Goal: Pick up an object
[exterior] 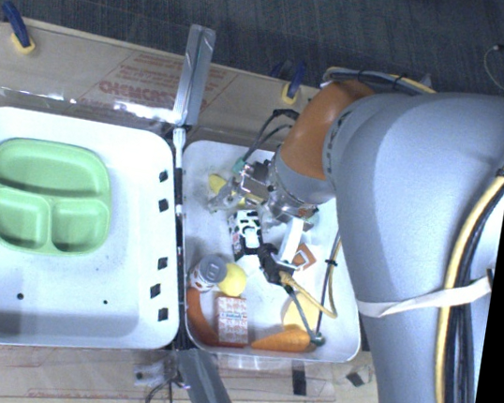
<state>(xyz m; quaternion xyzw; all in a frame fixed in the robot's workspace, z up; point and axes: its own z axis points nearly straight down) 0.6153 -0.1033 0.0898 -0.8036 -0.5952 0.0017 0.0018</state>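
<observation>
A: From the camera above, where does the arm stand in the pick?

B: The gripper (253, 207) hangs low inside the right bin (336, 344), over that bin's upper half, among the clutter. It looks like the reach-and-descend step. Whether the claw is wide, narrow or around anything cannot be told; wrist and cables hide it.

A: What is there to take?

B: Toward the right bin's lower wall lie a yellow lemon-like ball (234, 280), a small round tin (212, 270) just beside it, a red-and-white box (231, 321) and an orange carrot-like piece (282, 341). Left of the right bin, the other bin (54, 312) carries a green divided tray (47, 197).

A: How does the carrot-like piece lie?

B: Flat, its long axis running along the right bin's lower wall. A grasp would likely need the claw set across that axis.
</observation>
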